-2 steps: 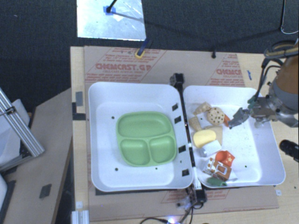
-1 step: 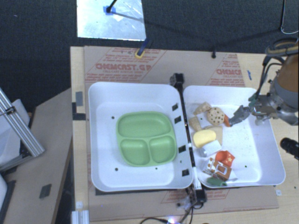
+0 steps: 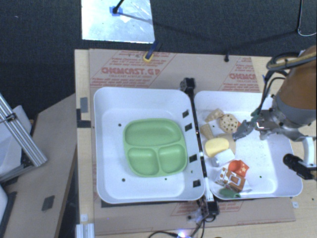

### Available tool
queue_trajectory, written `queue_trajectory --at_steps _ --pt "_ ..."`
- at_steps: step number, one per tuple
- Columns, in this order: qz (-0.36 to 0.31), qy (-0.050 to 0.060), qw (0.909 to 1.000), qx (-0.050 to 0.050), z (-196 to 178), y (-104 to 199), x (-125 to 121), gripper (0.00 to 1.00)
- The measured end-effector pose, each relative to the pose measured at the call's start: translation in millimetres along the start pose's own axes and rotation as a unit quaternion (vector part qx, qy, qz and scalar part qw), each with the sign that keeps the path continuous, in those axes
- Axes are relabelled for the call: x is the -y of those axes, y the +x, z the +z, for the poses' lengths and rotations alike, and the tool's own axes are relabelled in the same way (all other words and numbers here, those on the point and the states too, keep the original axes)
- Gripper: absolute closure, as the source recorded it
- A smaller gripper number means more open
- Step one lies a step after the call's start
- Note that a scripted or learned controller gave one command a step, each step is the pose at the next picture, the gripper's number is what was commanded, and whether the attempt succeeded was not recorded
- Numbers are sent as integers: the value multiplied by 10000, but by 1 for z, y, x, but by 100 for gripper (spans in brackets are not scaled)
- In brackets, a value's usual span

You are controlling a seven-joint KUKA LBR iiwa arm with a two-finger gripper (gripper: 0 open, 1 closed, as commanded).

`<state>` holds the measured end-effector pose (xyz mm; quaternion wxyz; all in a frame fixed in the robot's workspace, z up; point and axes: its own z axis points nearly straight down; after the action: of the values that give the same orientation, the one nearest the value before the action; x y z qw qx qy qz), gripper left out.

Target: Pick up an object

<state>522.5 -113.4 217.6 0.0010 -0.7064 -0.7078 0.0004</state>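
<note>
Camera view: the gripper (image 3: 243,131) hovers over the right bin (image 3: 277,157), its grip state unclear, just right of the cookie (image 3: 228,123) and above the yellow block (image 3: 217,146).

a pale green three-compartment plastic tray (image 3: 153,147) is lying in the shallow white left bin (image 3: 106,182). a shiny square metal sheet (image 3: 117,14) is sitting on the dark carpet (image 3: 39,43), beyond the brown cardboard-covered bench (image 3: 208,66).

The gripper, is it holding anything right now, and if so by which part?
Nothing shows between its fingers. The gripper hovers in the right bin, beside the cookie and above the yellow block.
</note>
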Motion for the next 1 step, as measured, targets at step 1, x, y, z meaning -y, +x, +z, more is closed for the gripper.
queue_trajectory --at_steps 1 --pt "4 8 10000 -3 45 3 6 0"
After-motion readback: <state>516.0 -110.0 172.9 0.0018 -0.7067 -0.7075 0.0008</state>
